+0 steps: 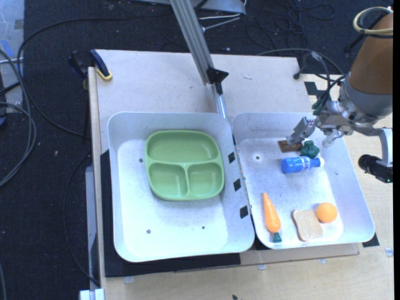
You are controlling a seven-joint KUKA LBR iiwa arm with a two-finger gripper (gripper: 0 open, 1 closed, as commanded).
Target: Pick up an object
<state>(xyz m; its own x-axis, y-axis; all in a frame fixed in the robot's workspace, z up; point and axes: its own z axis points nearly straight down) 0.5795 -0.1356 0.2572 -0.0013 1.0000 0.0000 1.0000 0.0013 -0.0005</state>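
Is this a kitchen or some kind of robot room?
Probably a robot lab, not a kitchen. A robot arm reaches over two white bins on a bench, cables trail across the dark floor, and the carrot and orange look like toy food.

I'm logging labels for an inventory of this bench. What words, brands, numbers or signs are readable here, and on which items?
No text can be read anywhere in the camera view.
Blue bottle: any label is too small and blurred to read.
Green divided plate, carrot, orange, the tan slice: no markings visible.
Black tabs on the bins' shared edge: plain, no writing visible.
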